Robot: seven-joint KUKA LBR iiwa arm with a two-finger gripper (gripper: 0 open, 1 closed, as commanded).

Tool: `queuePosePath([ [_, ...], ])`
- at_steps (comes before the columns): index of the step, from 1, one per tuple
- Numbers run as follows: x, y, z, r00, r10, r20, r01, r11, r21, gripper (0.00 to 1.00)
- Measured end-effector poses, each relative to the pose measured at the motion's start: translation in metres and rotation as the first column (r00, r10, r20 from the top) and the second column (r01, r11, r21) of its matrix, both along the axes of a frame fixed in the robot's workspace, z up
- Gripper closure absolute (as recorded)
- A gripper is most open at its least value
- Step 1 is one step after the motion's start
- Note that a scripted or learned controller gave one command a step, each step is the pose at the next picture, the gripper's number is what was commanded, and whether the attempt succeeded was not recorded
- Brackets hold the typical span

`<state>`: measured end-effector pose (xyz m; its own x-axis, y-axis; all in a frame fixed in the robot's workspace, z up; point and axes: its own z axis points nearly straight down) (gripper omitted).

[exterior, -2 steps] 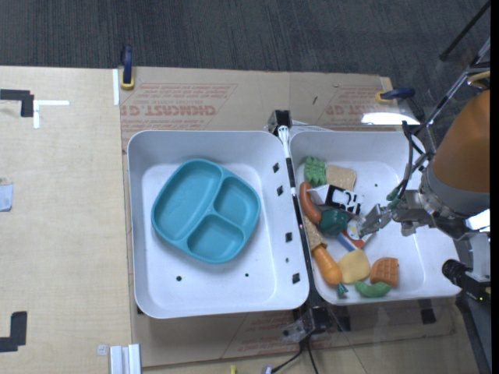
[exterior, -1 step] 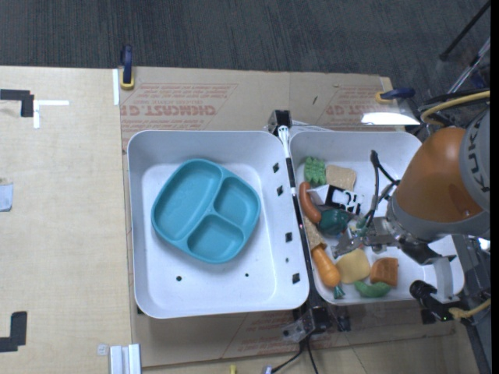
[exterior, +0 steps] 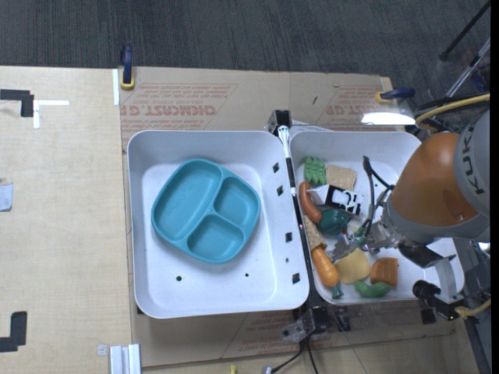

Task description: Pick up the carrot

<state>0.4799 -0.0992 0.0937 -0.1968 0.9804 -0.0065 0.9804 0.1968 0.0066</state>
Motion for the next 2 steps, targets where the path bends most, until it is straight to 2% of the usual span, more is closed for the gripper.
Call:
queuePosePath([
  [1, 0.072, 0.031, 0.098, 1.0, 0.019, -0.008, -0.019, 1.0, 0.003, 0.0],
  [2, -0.001, 0.059, 0.097, 0.99, 0.142, -0.01, -0.142, 0.99, 0.005, 0.0],
])
